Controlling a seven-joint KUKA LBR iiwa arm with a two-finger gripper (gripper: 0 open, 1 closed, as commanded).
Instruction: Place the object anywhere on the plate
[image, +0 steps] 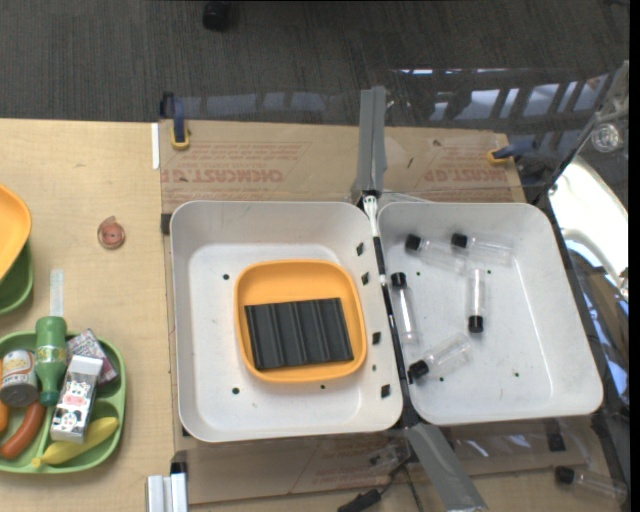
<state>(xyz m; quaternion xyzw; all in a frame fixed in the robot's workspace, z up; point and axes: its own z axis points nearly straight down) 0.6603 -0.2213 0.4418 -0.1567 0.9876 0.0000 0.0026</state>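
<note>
**Desk:** What sits where on the bench?

**Photographer:** Two shallow white bins lie side by side. The left white bin (200, 330) holds a square orange plastic plate (300, 320) with a dark ribbed black insert (300, 333) across its middle. The right white bin (560, 330) holds five clear plastic tubes with black caps, scattered. One tube (402, 305) lies along the bin's left wall, close to the divider. A second (437, 357) lies tilted below it; a third (475, 302) stands roughly vertical in the frame at centre. Two more, (430, 248) and (482, 245), lie near the top.

**Desk:** And the gripper?

**Photographer:** I cannot tell its state. The grey arm is hard to make out in the clutter at the right of the frame, so no grasp can be reported. Every tube lies loose in the right bin, none on the plate.

**Desk:** How should the pick go?

**Photographer:** My judgement: take the centre tube, which has free space on both sides, and close across its narrow width at mid-length. The tube by the wall looks awkward, with little finger room. Round tubes may roll, so a low release over the ribbed insert looks safest.
</note>
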